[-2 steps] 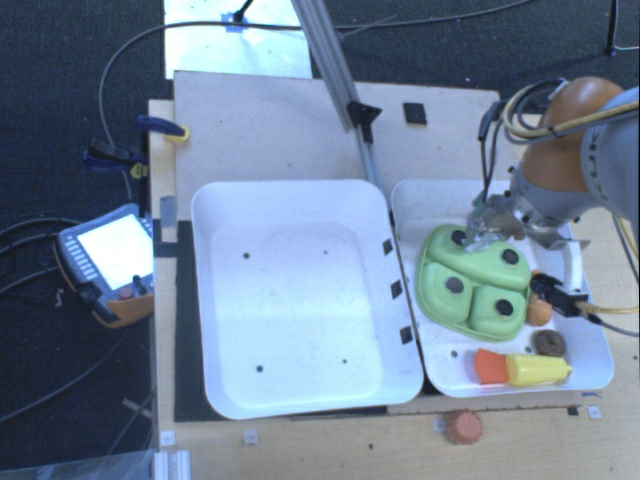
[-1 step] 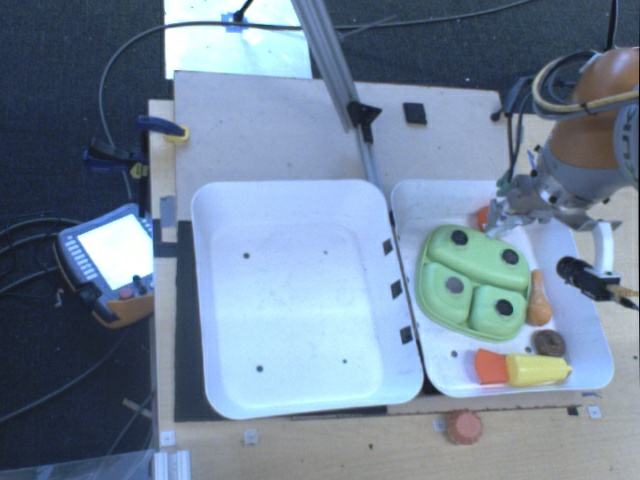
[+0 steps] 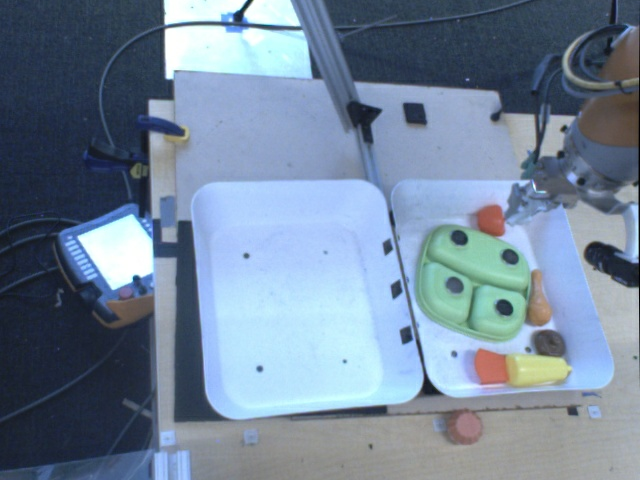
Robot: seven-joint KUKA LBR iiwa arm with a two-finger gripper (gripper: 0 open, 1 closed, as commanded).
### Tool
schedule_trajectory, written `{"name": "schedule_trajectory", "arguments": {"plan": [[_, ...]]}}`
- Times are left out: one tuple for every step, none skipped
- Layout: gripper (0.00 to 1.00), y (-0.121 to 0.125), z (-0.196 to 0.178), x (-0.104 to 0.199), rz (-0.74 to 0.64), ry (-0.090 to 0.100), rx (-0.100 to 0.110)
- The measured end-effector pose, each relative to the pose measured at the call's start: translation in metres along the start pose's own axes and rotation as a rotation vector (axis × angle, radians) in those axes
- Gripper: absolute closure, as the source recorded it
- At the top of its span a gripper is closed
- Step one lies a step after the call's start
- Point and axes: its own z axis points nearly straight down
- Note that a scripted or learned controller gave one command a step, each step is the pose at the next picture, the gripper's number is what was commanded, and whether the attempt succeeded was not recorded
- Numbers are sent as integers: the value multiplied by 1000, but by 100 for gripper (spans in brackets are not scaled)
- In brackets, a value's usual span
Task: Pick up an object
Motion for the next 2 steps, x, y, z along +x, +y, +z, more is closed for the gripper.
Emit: {"name": "schedule_trajectory", "arguments": {"plan": [[100,2,-35,0,-4,1,1],[100,-4,-19,54,-9,3,6]]}}
